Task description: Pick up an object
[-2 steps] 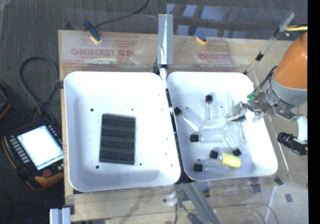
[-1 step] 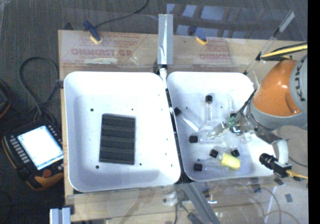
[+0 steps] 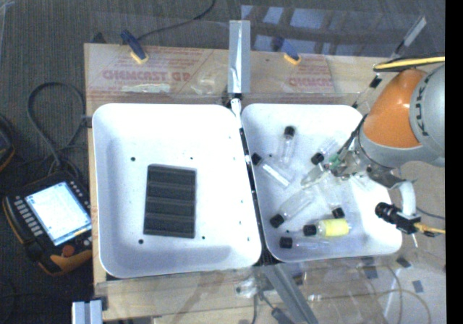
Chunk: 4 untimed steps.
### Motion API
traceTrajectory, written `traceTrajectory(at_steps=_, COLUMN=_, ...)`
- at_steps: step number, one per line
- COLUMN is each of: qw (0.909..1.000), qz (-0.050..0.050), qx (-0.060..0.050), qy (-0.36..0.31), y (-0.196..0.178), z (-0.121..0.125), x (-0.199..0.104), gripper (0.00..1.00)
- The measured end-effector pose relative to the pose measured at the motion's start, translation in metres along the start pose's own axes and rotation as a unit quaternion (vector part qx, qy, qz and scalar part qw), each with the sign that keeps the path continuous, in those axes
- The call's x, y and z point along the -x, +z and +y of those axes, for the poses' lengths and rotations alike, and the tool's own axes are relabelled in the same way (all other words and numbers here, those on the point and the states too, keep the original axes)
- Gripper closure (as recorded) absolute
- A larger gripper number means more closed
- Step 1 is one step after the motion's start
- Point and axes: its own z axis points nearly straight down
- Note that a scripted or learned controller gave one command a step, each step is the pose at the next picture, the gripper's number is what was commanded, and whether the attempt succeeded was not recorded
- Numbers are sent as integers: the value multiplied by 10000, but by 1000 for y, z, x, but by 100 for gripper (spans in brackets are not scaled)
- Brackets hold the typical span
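Crowding the right bin (image 3: 376, 243), clear vials (image 3: 288, 143), yellow vial (image 3: 334, 228), tool (image 3: 338, 165) among them

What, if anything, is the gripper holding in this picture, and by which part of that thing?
It cannot be told. The gripper sits low in the right bin among the clear vials, and the arm's wrist hides its tip.

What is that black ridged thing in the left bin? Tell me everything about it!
The black ridged block is a flat, dark rectangle with four ribbed bands across it, looking like matte rubber or plastic. It lies flat on the floor of the left bin, near the middle, slightly tilted, its long side running front to back. Nothing else touches it.
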Motion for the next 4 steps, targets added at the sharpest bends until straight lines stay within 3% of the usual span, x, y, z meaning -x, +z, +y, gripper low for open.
traceTrajectory(at_steps=1, qw=10000, qz=-21, qx=19, qy=-78, y=3, z=56, x=37, gripper=0)
traceTrajectory(at_steps=2, qw=10000, qz=4, qx=31, qy=-66, y=-1, z=-6, x=32, gripper=0)
traceTrajectory(at_steps=3, qw=9967, qz=-7, qx=8, qy=-809, y=3, z=70, x=46, gripper=0)
traceTrajectory(at_steps=4, qw=9952, qz=-36, qx=-112, qy=-975, y=5, z=112, x=13, gripper=0)
